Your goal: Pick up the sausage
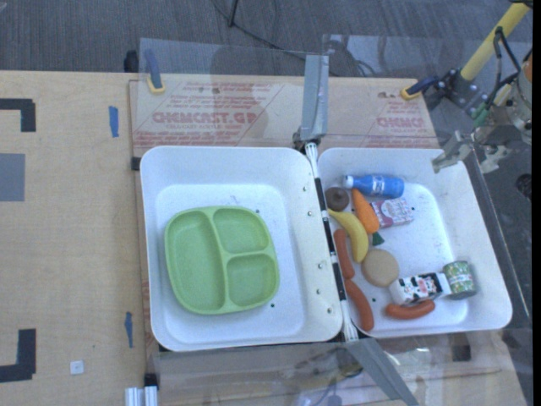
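Three reddish sausages lie in the right bin (482, 252). One sausage (341, 253) runs along the bin's left wall. A second sausage (361, 304) lies below it near the front left corner, and a third sausage (411, 309) rests near the front wall. My gripper (456, 149) hangs over the bin's far right corner, well away from all three and with nothing seen in it. The arm comes in from the upper right.
The right bin also holds a blue bottle (374, 184), carrot (365, 211), banana (353, 232), brown ball (338, 198), pink packet (394, 212), round bun (380, 267), small carton (418, 288) and can (459, 278). A green divided plate (222, 259) sits in the left bin (161, 184).
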You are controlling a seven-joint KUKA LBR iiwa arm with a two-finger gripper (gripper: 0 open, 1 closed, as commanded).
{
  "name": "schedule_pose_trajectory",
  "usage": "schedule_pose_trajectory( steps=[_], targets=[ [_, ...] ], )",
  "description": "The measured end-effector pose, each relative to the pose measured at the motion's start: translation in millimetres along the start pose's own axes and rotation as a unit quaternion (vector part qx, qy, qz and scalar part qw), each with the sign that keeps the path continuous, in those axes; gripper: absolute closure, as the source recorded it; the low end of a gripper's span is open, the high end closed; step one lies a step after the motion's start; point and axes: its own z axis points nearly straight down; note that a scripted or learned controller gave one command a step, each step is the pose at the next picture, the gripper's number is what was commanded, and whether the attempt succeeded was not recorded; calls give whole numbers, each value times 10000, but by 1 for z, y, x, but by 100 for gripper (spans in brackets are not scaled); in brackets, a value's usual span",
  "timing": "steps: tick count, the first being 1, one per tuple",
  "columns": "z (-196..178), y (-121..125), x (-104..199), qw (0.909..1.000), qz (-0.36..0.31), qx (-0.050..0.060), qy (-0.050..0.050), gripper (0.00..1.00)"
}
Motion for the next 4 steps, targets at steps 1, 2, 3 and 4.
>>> schedule_pose_trajectory(
  steps=[1,2,3,4],
  targets=[
    [128,-83,29,9964,-848,-1,2,0],
    [14,-105,25,9972,-751,-10,-6,0],
    [172,-126,42,9935,-1142,2,4,0],
    [90,-125,109,9855,-1695,-8,-2,0]
  ],
)
